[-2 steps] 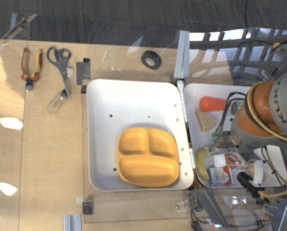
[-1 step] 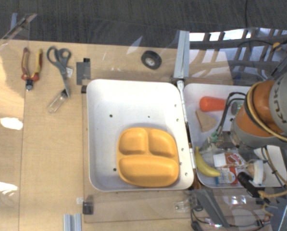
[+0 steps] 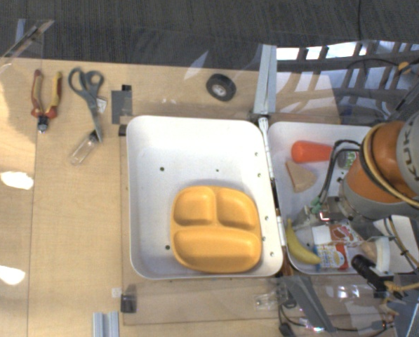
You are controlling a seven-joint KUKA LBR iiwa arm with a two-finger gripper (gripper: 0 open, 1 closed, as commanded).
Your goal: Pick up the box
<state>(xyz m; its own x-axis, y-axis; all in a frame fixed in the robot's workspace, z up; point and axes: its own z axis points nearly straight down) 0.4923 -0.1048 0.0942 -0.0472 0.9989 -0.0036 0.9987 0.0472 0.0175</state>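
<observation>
The tool (image 3: 326,216) sits low in the right bin (image 3: 283,135), tucked under the grey arm with its orange band (image 3: 377,161), and from here I cannot tell what state it is in or whether it has hold of anything; the arm's bulk and its cables cover most of it. Just beneath and beside it lies the clutter: what looks to be the box (image 3: 333,246), a small white carton with red print, lying against a banana (image 3: 298,244) at the bin's near-left corner. Farther back are an orange cylinder (image 3: 311,151) and a tan wedge (image 3: 300,177).

The trouble I'd expect is crowding. With the banana touching the carton, a descent slightly off could close on the fruit instead, or nudge the carton flat against the wall where nothing can get round it.

Across the divider, the left bin (image 3: 146,188) holds a yellow compartment tray (image 3: 216,228). On the worktop (image 3: 55,258) beyond lie scissors (image 3: 88,90), pliers (image 3: 44,97) and a roll of tape (image 3: 221,86).
</observation>
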